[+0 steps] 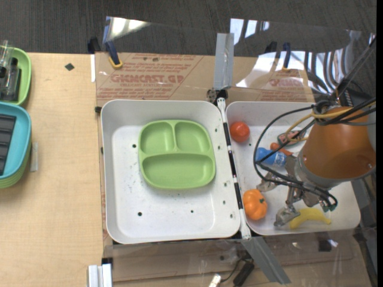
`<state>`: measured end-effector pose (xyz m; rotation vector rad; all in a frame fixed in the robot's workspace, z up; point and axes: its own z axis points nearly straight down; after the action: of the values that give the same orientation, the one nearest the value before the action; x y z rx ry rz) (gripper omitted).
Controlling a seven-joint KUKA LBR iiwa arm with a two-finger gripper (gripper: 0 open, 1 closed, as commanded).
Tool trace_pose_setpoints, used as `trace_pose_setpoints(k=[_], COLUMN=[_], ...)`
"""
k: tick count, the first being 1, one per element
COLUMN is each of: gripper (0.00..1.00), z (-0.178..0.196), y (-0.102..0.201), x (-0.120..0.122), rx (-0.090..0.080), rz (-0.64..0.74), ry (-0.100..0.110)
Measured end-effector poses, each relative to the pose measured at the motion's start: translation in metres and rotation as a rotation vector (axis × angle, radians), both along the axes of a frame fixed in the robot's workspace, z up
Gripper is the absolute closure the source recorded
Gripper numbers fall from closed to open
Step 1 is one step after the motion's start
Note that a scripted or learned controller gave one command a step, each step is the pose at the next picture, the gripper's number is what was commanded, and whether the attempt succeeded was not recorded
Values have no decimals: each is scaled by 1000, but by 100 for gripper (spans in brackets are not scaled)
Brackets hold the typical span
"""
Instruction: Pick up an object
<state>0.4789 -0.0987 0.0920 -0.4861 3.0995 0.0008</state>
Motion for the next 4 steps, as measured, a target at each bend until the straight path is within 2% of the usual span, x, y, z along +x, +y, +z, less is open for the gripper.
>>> trace_pose_setpoints(k=[1,2,3,4], gripper=[100,100,100,100], z=[9,100,99,1], y=[0,52,127,198], x=[1,23,11,6], rx=[1,1,0,-3], rz=[-6,-429,-601,-1216], ry=[-3,1,5,8])
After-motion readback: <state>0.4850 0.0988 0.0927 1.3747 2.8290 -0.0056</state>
